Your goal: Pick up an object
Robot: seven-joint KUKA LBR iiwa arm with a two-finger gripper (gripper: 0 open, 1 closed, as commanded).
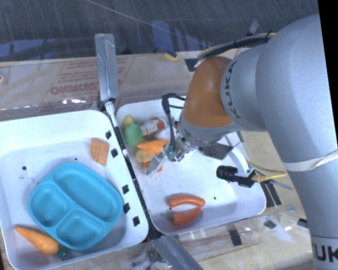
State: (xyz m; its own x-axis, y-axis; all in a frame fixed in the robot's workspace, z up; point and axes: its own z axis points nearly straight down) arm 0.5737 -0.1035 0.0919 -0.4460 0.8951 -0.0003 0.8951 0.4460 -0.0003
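at the bottom of the frame, nearest the camera, the right bin (253,203) holds a toy hot dog (185,209) lying flat near its lower wall, well apart from the other pieces, so it looks like the easiest thing to reach with no neighbours crowding it. in the lower left, the left bin (1,186) carries a blue divided plate (76,203) set at a slant, with a toy carrot (37,239) just beside its lower left corner and an orange waffle-like piece (99,150) near its upper right edge.

further up, in the middle of the frame, the gripper (173,154) hangs low over the upper left part of the right bin, at the edge of a small huddle of toys: a green pear-shaped piece (133,134), an orange carrot-like piece (152,146), a yellowish piece (144,156) and a small bottle-like item (152,127) pressed toward the divider between the bins. whether the fingers are spread or closed cannot be told; the wrist hides them and nothing is plainly seen between them. the likely target, as a guess, is one of the pieces in that huddle, since the tool sits right at its edge. the crowding there could make a clean grasp hard.

the grey arm (291,114) with its orange band fills the right side.
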